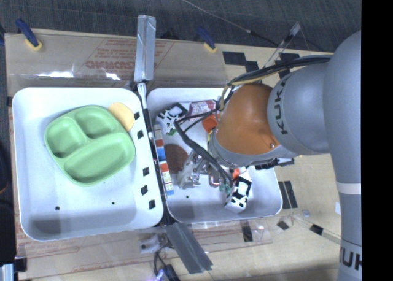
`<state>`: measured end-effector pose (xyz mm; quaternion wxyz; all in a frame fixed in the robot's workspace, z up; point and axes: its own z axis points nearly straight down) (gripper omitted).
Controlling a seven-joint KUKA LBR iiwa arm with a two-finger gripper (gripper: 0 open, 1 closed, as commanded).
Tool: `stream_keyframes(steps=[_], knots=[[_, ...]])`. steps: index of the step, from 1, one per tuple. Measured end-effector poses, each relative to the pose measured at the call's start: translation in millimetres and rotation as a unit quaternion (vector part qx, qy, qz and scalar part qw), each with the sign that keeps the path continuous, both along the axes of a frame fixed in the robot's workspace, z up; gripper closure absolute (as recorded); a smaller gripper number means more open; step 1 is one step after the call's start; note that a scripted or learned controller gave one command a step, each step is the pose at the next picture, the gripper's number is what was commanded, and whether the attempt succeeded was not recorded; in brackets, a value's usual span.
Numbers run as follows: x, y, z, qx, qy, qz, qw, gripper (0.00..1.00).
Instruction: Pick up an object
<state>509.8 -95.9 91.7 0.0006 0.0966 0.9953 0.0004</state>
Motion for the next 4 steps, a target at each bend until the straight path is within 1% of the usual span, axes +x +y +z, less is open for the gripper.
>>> stream_keyframes(steps=[1,2,3,4], knots=[[69.8,-96.4,1.8,-0.0012,-0.001,-0.004,1.0000,1.00],[69.9,-95.2,1.5,-0.0007,-0.001,-0.003,1.0000,0.00],[18.8,-78.9,0.8,-0.0004,0.000,0.000,1.0000,0.00],[20.9,-77.3,11.6,-0.0006,-0.001,0.004,1.0000,1.00]])
